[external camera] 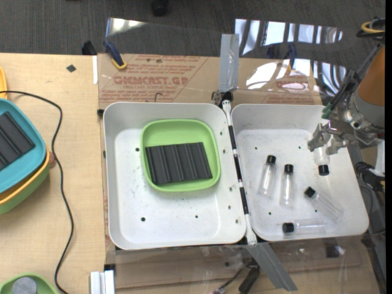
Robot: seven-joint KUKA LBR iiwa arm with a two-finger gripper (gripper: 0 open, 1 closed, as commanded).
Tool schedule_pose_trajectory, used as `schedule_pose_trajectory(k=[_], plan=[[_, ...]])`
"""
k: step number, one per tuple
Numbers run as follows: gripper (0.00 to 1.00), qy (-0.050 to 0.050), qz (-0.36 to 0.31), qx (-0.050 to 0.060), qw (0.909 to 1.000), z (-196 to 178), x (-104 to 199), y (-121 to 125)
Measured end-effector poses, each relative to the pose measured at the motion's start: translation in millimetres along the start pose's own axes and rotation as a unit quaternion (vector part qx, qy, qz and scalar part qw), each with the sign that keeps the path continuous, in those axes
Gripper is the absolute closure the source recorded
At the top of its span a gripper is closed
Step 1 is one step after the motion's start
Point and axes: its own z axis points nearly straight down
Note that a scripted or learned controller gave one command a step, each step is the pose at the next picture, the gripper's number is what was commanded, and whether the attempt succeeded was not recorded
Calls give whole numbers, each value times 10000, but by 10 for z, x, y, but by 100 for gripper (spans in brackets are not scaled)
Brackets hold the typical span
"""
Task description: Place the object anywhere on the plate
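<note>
A green square plate [208, 133] with a dark ridged insert [177, 163] lies in the left bin [122, 213]. Several clear vials with black caps lie in the right bin [257, 219]. My gripper [323, 143] hangs over the right bin's far right part. One clear vial [321, 158] sticks out below its fingers, black cap downward, and the fingers look shut on its upper end. The plate is well to the gripper's left, across the wall between the bins.
Loose vials lie at the bin's middle [267, 173] [286, 185], at the right [323, 204] and along the front wall [303, 227]. A cardboard sheet [159, 78] lies behind the bins. Teal and yellow bowls [18, 158] and a black cable [61, 182] are on the left bench.
</note>
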Motion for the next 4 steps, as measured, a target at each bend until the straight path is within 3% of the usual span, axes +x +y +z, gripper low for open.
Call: schedule_pose_trajectory(k=[1, 2, 3, 4], plan=[[0, 0, 0, -1, 10000, -1, 0, 0], [0, -3, 1298, -3, 9915, -731, -75, -197], [0, -8, 3175, 13, 9482, -1229, -450, -91], [0, -7, 4535, 12, 8912, -1860, -519, 61]])
